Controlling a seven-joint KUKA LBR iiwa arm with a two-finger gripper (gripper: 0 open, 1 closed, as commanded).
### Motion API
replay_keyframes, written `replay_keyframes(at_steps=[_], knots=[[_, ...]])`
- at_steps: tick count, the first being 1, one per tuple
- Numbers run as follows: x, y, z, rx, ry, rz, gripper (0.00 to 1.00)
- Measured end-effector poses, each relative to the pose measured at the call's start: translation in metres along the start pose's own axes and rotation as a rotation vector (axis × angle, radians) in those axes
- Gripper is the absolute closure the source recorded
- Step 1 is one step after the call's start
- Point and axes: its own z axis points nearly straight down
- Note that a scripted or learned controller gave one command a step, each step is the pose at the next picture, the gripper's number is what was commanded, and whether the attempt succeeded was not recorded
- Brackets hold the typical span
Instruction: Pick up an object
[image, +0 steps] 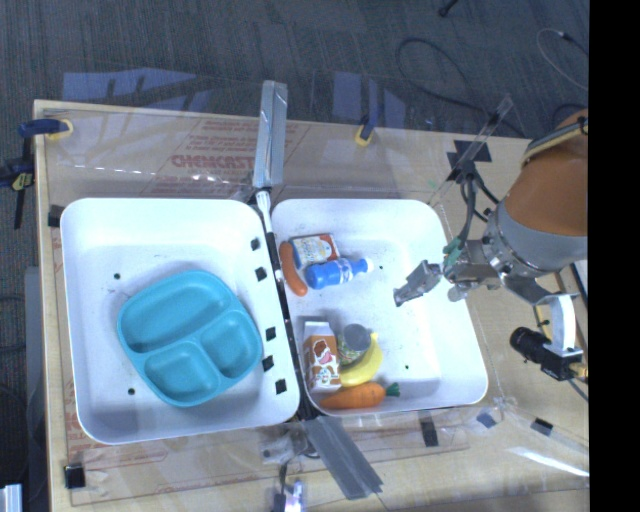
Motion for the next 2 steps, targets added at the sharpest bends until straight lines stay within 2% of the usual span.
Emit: replay_keyframes(at_steps=[1, 2], knots=[[0.0238, 0.04, 0.1615, 0.001, 0.001, -0.139, 0.0], [0.0222, 0.0409, 0.1533, 0.002, -0.001, -0.142, 1.0]])
